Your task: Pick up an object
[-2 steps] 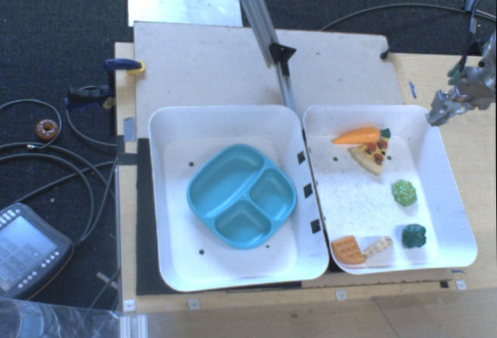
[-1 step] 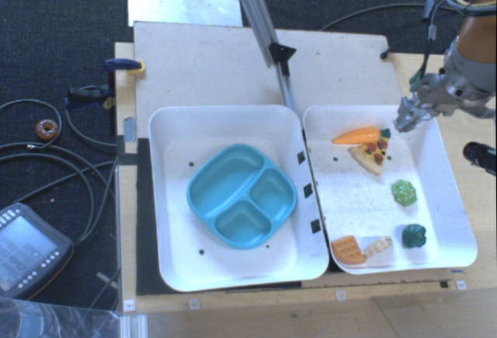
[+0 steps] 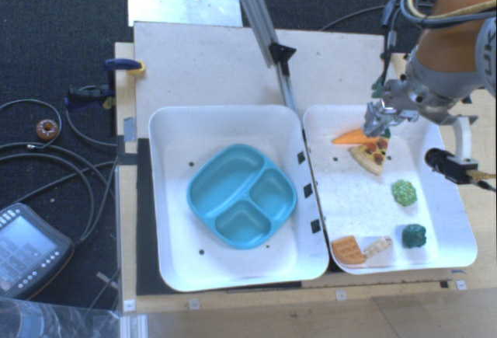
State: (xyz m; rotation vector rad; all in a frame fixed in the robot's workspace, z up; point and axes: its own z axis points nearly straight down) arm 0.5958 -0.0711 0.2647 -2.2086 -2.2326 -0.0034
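Camera view, left to right: blue divided plate (image 3: 242,195) in left bin (image 3: 167,196); in right bin (image 3: 466,239), waffle piece (image 3: 348,249) beside pale fry-like bit (image 3: 379,245) near front wall; orange carrot (image 3: 349,137) touching pizza slice (image 3: 371,155); end effector (image 3: 378,120) low over carrot's right end, finger state impossible to tell; light green lump (image 3: 403,192); dark green broccoli (image 3: 414,235).

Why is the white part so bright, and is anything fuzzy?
In the camera view, light glares off the right bin floor, washing it out; the blue divided plate looks sharp; the gripper over the toy carrot looks slightly blurred.
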